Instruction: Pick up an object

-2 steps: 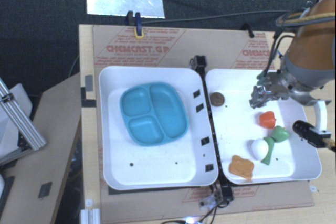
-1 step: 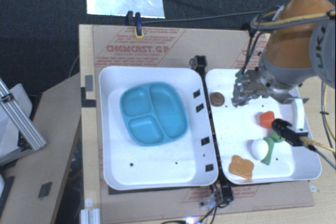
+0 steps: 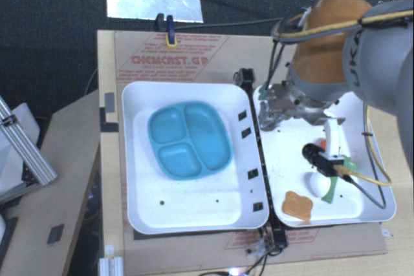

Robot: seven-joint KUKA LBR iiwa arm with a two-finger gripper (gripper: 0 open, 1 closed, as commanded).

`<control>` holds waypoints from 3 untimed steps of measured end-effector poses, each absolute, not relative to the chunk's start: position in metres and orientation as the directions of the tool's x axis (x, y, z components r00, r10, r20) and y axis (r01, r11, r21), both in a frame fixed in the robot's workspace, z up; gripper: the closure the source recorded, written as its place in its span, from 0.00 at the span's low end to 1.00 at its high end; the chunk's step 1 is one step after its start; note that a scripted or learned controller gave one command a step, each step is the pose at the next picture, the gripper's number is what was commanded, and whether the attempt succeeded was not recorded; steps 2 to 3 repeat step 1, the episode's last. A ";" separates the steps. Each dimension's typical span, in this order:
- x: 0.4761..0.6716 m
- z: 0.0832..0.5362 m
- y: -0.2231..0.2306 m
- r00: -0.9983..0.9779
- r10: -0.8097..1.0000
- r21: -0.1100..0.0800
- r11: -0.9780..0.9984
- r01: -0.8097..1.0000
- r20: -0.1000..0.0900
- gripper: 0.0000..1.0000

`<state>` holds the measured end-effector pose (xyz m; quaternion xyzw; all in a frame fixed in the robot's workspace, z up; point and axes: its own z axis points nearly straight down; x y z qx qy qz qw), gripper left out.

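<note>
My gripper (image 3: pixel 266 118) hangs low over the far left part of the right bin (image 3: pixel 284 158), close to the divider between the bins. Nothing shows between it and the bin floor. An orange flat piece (image 3: pixel 297 205) lies at the near edge of that bin. A white rounded object (image 3: pixel 317 185) sits just right of it, with a green piece (image 3: pixel 332 191) against its right side. A small red thing (image 3: pixel 321 143) peeks out further back, partly hidden by the robot's wrist parts. All of these lie apart from the gripper, nearer the front.
The left bin (image 3: pixel 139 158) holds a blue divided plate (image 3: pixel 189 139) in its middle. Black clips (image 3: pixel 251 153) line the divider between the bins. The grey arm with its orange band (image 3: pixel 330 35) covers the far right of the right bin.
</note>
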<state>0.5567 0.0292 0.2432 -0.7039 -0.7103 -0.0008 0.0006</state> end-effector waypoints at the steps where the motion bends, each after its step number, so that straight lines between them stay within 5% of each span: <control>1: 0.570 0.233 0.086 -0.009 1.000 0.001 0.009 1.000 0.002 1.00; 3: 0.570 0.233 0.086 -0.009 1.000 0.001 0.009 1.000 0.002 1.00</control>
